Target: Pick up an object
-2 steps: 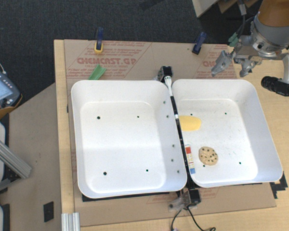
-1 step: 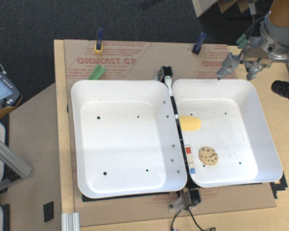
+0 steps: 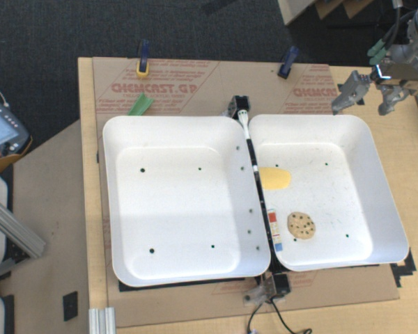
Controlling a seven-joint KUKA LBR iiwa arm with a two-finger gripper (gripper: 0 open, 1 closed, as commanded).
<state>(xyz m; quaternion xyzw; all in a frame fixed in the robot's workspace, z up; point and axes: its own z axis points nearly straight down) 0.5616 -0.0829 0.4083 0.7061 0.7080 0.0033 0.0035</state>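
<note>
Beyond the right bin (image 3: 376,158), the gripper (image 3: 368,97) hovered, jaws spread and holding nothing; inside that bin lay a cookie (image 3: 301,225) and, nearer the gripper, a yellow piece (image 3: 274,179).

The grey two-finger gripper (image 3: 370,93) hangs open at two o'clock beyond the right white bin (image 3: 362,139), which holds a yellow oval piece (image 3: 275,179) and a round speckled cookie (image 3: 301,225).

The gripper (image 3: 371,97) is grey metal with two angular fingers, cables running above it.
</note>
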